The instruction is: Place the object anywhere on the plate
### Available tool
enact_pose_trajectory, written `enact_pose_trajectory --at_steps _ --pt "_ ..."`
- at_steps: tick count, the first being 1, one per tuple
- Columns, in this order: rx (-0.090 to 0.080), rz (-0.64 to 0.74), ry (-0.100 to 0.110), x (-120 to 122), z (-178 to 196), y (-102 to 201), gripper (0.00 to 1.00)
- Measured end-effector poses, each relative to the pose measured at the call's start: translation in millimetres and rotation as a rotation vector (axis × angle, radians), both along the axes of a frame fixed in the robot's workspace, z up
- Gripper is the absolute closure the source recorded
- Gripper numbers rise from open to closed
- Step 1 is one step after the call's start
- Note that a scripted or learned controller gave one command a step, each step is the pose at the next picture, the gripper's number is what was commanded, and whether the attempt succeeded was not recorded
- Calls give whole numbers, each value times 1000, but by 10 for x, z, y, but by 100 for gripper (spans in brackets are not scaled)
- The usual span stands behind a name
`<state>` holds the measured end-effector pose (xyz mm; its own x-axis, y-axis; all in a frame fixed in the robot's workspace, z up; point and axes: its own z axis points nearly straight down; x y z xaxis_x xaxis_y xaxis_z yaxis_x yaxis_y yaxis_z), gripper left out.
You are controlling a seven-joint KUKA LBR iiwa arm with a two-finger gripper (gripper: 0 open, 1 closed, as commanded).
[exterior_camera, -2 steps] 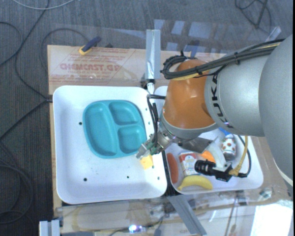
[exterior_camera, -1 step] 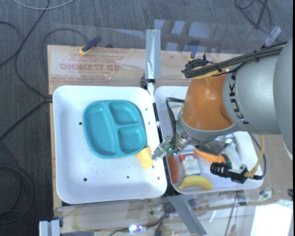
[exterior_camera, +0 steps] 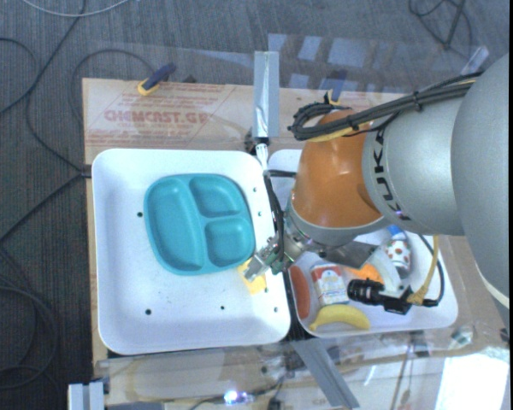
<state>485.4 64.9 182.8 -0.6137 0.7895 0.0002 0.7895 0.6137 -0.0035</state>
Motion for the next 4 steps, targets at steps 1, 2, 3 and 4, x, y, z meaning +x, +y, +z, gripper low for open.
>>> enact_pose_trajectory --at_steps 1,2,3,4 --pt "0 140 -4 -8 447 -237 100" --pt "0 100 0 -22 86 -87 100" --pt "1 31 0 -24 233 218 100" --pt "0 106 -4 -8 363 -274 100"
